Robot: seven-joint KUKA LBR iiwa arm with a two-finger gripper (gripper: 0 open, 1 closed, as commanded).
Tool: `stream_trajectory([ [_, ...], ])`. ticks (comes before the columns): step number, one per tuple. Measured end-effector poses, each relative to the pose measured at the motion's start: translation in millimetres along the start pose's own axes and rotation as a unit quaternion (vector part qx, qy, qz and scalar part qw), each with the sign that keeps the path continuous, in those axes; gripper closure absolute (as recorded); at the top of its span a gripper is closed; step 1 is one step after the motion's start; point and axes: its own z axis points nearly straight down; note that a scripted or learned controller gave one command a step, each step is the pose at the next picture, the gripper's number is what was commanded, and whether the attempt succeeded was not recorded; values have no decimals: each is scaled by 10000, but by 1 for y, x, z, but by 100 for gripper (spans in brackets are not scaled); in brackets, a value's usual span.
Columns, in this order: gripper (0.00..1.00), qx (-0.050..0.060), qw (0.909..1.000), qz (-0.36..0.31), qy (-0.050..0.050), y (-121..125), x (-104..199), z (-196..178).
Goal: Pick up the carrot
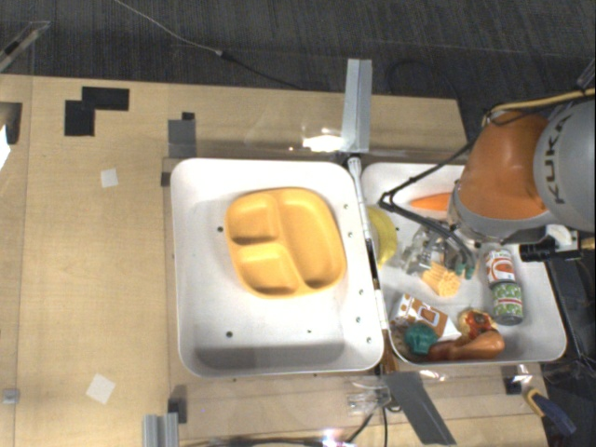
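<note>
The carrot (428,202) is an orange wedge lying near the back of the right bin (557,343). Its right end is hidden under the arm's orange band. My gripper (435,252) hangs low in that bin, just in front of the carrot and apart from it. It is right above a pale yellow ridged item (441,280). Nothing shows as held.
The right bin also holds a yellow fruit (382,227) by its left wall, a red and green can (506,289), a small brown box (424,314), a teal piece (419,341) and a brown sausage-like item (473,346). A yellow divided plate (281,240) lies in the left bin (200,277).
</note>
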Motion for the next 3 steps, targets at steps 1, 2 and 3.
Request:
stream_trajectory([
  [1, 100, 17, 9996, 263, 73, -4, 11, -18],
  [2, 100, 2, 9978, 660, 24, -16, 36, 11],
  [3, 100, -6, 9579, 2872, -5, -16, 52, 11],
])
